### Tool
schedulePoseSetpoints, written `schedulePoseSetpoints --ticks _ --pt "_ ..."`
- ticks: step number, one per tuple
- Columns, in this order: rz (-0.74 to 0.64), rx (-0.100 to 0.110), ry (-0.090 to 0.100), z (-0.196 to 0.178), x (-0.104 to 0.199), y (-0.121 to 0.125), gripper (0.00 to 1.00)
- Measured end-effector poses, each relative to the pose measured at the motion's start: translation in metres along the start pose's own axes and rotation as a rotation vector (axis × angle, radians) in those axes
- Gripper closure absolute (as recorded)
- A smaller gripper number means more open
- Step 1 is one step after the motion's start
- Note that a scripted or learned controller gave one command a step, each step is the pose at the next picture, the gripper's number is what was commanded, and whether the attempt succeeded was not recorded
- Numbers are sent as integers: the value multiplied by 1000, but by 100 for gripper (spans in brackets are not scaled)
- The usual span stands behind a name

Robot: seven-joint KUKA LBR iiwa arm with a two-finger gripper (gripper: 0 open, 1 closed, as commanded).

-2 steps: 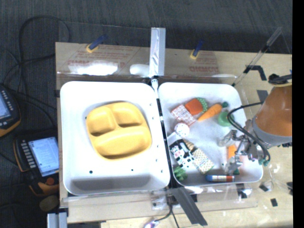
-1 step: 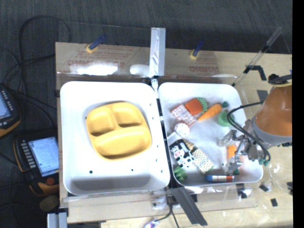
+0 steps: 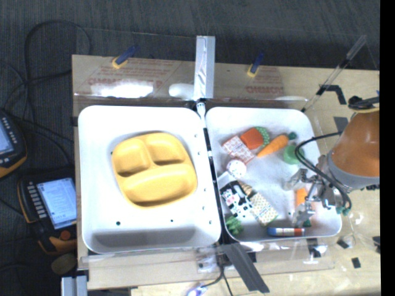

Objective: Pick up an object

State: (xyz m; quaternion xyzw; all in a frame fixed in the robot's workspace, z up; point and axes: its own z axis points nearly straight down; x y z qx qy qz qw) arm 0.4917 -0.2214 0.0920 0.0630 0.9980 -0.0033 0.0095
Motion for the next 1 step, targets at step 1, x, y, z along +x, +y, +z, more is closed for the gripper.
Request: schedulePoseSetpoints --ticks 1 --pt "24 -1 0 0 0 -1 0"
